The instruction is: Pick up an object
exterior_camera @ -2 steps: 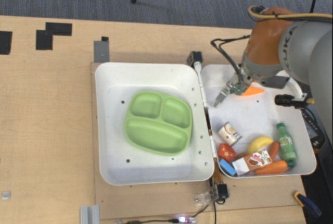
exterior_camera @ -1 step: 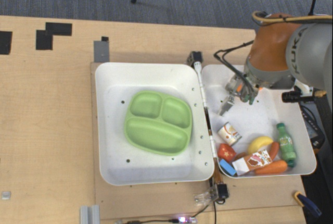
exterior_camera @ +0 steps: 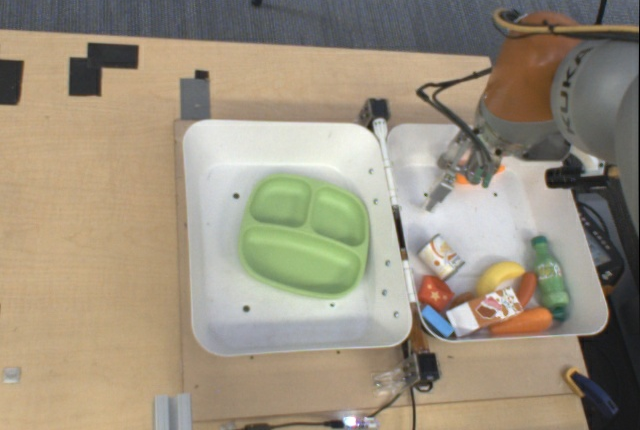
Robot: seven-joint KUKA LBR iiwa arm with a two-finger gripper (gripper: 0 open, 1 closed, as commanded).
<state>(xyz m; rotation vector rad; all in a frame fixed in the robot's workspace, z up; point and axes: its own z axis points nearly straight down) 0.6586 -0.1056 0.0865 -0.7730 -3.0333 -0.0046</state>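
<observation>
Arm enters from right, gripper (exterior_camera: 452,180) hovering over upper part of right bin (exterior_camera: 520,208) — fingers spread apart, nothing between them. Task objs clustered at that bin's near end, well apart from gripper: small can (exterior_camera: 441,257), tomato (exterior_camera: 434,293), lemon (exterior_camera: 502,276), green bottle (exterior_camera: 549,278), carrot (exterior_camera: 520,322), blue item (exterior_camera: 436,322). Left bin (exterior_camera: 215,318) holds green divided plate (exterior_camera: 304,235) — lying flat, approx. centre.
</observation>
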